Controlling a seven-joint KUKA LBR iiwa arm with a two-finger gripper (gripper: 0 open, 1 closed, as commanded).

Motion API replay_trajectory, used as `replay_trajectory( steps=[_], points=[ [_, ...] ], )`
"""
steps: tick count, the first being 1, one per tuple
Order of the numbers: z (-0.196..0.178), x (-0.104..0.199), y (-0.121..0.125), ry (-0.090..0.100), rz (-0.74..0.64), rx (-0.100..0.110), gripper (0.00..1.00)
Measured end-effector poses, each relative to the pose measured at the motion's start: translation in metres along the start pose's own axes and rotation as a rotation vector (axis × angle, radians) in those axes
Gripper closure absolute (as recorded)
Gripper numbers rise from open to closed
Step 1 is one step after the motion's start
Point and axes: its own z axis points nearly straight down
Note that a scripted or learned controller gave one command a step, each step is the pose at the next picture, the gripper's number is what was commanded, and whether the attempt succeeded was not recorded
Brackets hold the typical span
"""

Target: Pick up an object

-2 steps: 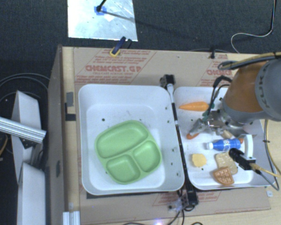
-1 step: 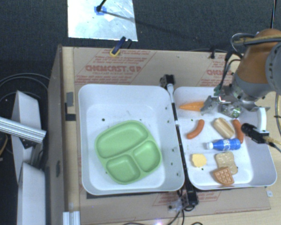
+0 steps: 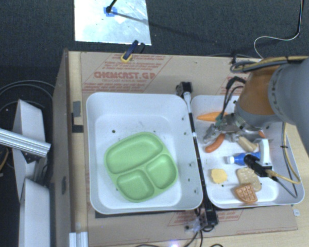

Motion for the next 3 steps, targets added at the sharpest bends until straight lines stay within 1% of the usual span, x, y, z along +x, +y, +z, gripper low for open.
replay_trajectory(
  steps=[1, 2, 3],
  points=[
    [0.0, 0.004, -0.005, 0.0, 0.002, 0.0, 0.0],
    [-0.011, 0.004, -0.004, 0.0, 0.001, -0.002, 1.0],
    [-0.129, 0.068, -0.038, 0.001, 0.0, -0.004, 1.0]
  ],
)
